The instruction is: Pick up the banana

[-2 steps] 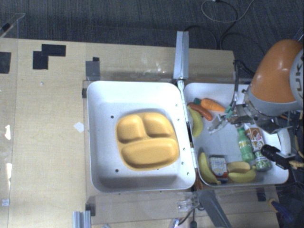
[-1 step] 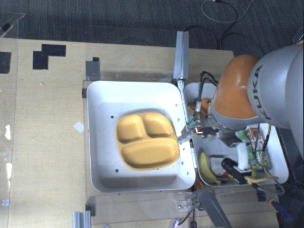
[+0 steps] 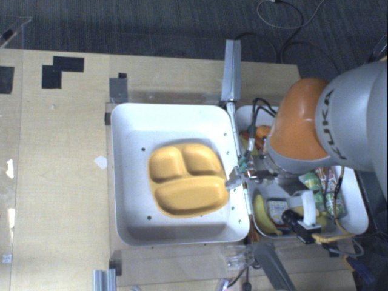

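Jaws state unclear, hidden under wrist; banana [image 3: 262,214] in right bin [image 3: 361,214], long axis near-vertical.

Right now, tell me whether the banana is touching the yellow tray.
Apart. The camera view shows the banana in the right bin and the yellow tray in the left bin, bin walls between them.

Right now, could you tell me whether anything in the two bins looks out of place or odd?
Nothing looks spilled or damaged. The yellow divided tray sits slightly askew in the left bin. The banana lies in the crowded right bin, partly under the arm.
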`<state>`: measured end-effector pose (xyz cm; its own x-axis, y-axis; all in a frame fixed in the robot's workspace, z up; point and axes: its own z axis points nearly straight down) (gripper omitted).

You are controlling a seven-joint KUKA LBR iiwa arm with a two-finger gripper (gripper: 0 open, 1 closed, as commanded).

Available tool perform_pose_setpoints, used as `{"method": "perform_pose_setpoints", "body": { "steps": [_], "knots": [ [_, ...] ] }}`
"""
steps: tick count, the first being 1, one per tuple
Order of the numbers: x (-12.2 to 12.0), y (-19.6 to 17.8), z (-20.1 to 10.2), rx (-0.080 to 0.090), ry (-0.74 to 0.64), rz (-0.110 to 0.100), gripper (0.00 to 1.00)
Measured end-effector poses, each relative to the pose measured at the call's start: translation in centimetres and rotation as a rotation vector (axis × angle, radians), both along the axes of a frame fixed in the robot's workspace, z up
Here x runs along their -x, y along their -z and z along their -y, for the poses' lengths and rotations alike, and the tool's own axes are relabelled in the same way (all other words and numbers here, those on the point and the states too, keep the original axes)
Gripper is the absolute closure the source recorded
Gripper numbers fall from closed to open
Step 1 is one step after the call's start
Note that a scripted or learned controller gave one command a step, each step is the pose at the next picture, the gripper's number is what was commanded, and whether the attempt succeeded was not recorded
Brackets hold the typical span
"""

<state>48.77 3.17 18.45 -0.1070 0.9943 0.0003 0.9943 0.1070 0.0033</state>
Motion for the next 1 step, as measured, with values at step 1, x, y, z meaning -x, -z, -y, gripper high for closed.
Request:
{"method": "perform_pose_setpoints", "body": {
  "steps": [1],
  "knots": [
    [-0.05, -0.02, 2.81, 0.0, 0.015, 0.001, 0.0]
  ]
}}
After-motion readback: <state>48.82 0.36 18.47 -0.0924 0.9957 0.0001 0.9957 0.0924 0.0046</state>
